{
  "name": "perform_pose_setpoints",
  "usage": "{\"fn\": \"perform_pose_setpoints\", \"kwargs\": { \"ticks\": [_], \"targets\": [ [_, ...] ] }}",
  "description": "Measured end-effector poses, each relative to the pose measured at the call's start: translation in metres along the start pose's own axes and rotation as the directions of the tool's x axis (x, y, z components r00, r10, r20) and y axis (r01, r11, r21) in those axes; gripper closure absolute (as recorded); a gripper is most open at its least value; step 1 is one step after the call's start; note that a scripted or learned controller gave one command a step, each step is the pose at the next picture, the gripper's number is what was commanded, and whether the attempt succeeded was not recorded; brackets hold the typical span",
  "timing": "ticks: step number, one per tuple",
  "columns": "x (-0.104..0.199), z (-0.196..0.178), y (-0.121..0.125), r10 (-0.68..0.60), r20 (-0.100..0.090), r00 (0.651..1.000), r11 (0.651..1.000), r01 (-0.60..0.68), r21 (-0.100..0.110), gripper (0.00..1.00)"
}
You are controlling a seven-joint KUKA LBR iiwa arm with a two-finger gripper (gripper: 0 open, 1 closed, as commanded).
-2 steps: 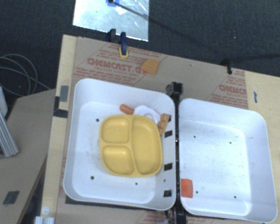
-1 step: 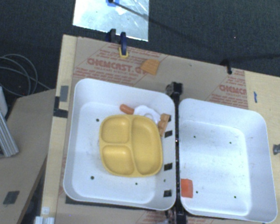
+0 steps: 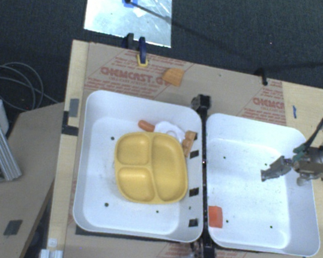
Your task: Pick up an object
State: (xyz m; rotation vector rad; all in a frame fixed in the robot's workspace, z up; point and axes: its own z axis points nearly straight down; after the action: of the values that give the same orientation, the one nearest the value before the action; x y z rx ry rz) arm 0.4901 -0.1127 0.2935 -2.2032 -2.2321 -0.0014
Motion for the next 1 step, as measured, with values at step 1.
{"fn": "perform_pose_setpoints", "kwargs": {
  "ticks": [1],
  "targets": [
    [0.0736,0.0584,-0.0020,0.002,0.001,1.000,1.000,-0.002,-0.001,0.00]
  ]
}}
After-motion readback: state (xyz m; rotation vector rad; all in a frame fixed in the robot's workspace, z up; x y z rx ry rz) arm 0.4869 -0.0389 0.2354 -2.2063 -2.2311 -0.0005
